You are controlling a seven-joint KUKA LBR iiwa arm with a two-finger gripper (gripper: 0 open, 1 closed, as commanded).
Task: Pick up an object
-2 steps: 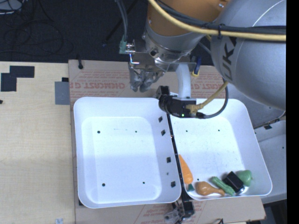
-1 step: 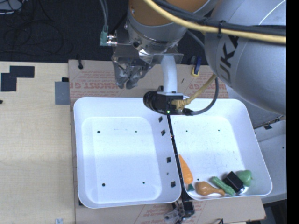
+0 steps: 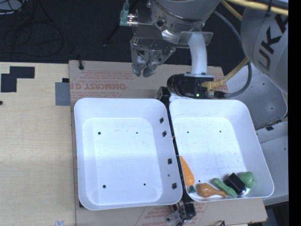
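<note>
My gripper (image 3: 145,70) hangs high above the bench, over the cardboard behind the left bin (image 3: 84,126), its fingers close together with nothing between them. In the right bin (image 3: 254,140) several small things lie along the front edge: an orange carrot-shaped piece (image 3: 187,171) against the left wall, a tan chicken-leg-shaped piece (image 3: 208,189), a long green piece (image 3: 223,186), a black block (image 3: 235,183) and a round green thing (image 3: 246,177) at the front right corner. All of them are far below and to the right of the gripper.
A black divider with clips (image 3: 170,145) runs between the two bins. Brown cardboard (image 3: 101,81) lies under and behind the bins. The pale wooden bench top (image 3: 33,140) extends to the left, with dark markers on it.
</note>
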